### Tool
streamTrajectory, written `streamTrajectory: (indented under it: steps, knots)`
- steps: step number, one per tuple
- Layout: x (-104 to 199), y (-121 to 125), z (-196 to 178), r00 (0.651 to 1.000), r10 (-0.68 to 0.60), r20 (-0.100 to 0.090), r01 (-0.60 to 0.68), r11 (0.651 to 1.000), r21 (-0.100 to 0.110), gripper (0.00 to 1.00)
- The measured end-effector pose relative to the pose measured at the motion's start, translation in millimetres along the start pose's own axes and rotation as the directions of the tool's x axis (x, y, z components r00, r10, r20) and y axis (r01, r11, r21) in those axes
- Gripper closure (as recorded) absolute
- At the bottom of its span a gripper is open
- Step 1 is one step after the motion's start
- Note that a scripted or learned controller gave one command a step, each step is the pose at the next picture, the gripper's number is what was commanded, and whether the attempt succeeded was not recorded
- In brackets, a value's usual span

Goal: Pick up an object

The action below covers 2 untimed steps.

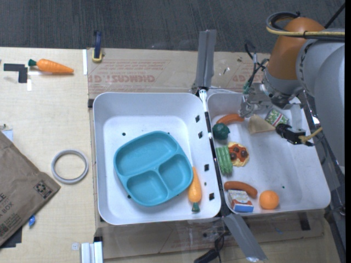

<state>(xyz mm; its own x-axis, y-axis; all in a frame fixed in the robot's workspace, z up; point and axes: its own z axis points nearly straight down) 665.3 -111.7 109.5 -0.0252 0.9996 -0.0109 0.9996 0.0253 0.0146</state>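
Plywood bench (44, 119) carries two shallow white bins side by side, and over the far end of the right bin (312, 185) the gripper (249, 106) hangs low; whether its jaws are open or shut cannot be told, and nothing is seen between them. Just beside it lie a tan wedge (260, 126) and an orange strip (229, 118). Nearer the front sit a dark green ball (221, 130), a green cucumber piece (224, 160), a pizza slice (238, 154), a sausage (241, 188), a small carton (241, 204) and an orange (269, 200). In the left bin (109, 119) rest a blue divided tray (152, 167) and a carrot (195, 188).
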Motion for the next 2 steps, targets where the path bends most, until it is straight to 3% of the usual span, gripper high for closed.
streamTrajectory:
  steps: [1,2]
  knots:
    - [0.1,0.0,0.1,1.000,0.000,0.000,0.000,1.000,0.000,0.00]
    - [3.7,0.9,5.4,0.996,0.085,-0.002,-0.085,0.996,-0.008,0.00]
